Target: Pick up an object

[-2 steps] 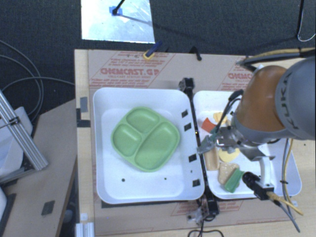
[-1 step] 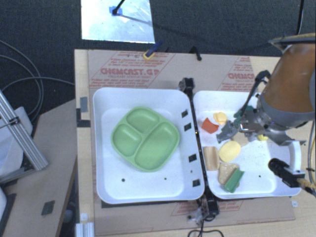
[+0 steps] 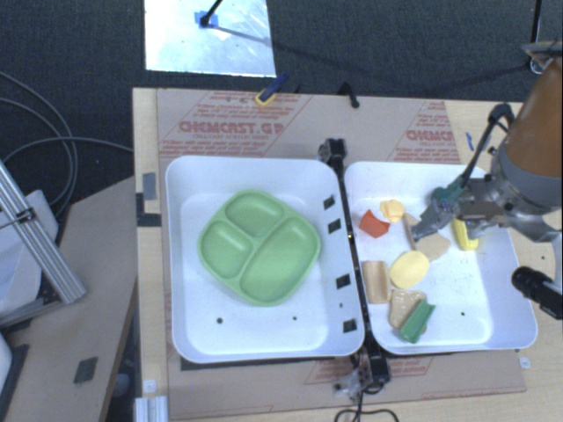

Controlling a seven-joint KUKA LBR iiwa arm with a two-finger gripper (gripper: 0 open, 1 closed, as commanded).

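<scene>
Two white bins before me, green divided plate (image 3: 259, 247) in the left bin (image 3: 189, 323), toy food pieces (image 3: 401, 275) in the right bin (image 3: 501, 323), my gripper (image 3: 437, 220) low among them, grasp impossible to tell.

The arm (image 3: 532, 152) is a thick, rounded limb with a broad orange band that gives way to a smooth grey collar below it. From the collar juts a boxy grey end effector (image 3: 440, 216) of duller metal, with a dark block on its upper face and a small teal patch near its tip. A thin dark cable (image 3: 482, 141) loops along the arm's side, with a black cylindrical part (image 3: 537, 289) lower down.
</scene>
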